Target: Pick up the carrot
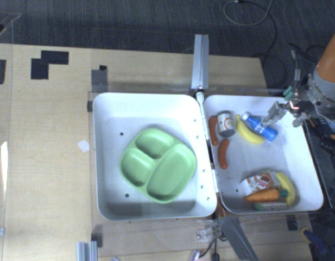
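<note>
The orange carrot point(263, 196) lies near the front edge of the right bin point(305, 162), below a snack packet point(259, 182) and beside a yellow banana point(287, 187). My gripper point(286, 116) hangs over the bin's back right part, far from the carrot. It is open, with one finger point(275, 112) close to a blue bottle point(260, 126) and nothing between the two fingers.
In the right bin there are also a small can point(226, 124), a second banana point(248, 134) under the blue bottle, and two red sausages point(213, 130) point(223, 154) by the left wall. A green divided plate point(159, 165) rests in the left bin point(110, 145).
</note>
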